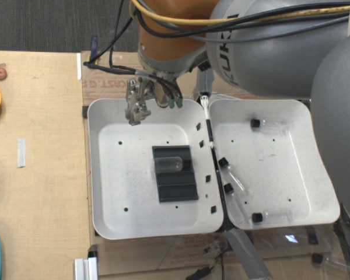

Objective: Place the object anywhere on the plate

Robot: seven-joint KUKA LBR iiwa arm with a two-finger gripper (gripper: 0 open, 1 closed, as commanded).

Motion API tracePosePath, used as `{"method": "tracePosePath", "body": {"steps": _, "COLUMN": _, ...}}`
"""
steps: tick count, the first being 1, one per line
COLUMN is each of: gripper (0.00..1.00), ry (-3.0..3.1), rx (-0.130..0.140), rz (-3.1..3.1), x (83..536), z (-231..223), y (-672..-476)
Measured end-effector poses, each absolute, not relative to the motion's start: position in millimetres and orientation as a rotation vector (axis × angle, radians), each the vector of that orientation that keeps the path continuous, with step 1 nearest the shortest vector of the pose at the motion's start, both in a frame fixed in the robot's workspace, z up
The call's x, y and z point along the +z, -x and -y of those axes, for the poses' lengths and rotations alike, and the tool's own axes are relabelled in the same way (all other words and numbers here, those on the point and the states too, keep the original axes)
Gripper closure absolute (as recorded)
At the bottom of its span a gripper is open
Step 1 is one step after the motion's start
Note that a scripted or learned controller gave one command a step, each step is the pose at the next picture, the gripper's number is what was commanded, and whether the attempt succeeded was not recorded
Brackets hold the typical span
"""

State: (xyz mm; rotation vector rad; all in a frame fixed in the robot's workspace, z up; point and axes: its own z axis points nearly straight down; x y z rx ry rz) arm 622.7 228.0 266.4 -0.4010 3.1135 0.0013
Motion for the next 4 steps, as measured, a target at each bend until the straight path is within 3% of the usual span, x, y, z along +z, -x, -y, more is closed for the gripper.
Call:
{"method": "tracePosePath", "body": {"steps": 1, "gripper": 1.00, "ry": 0.482, "rx": 0.002, "rz": -3.102, "x": 149, "z": -228, "y": -659.9}}
{"method": "tracePosePath", "body": {"steps": 2, "gripper": 1.00, "ry": 0.757, "rx": 0.002, "rz": -3.045, "x": 146, "z": -206, "y": -635.1}}
{"method": "tracePosePath", "body": {"steps": 3, "gripper": 1.00, "ry": 1.052, "rx": 0.002, "rz": -2.954, "x": 107, "z": -170, "y": -606.0}}
{"method": "tracePosePath", "body": {"steps": 4, "gripper": 1.00, "ry": 1.336, "rx": 0.003, "rz": -2.836, "x": 191, "z": -178, "y": -660.3}}
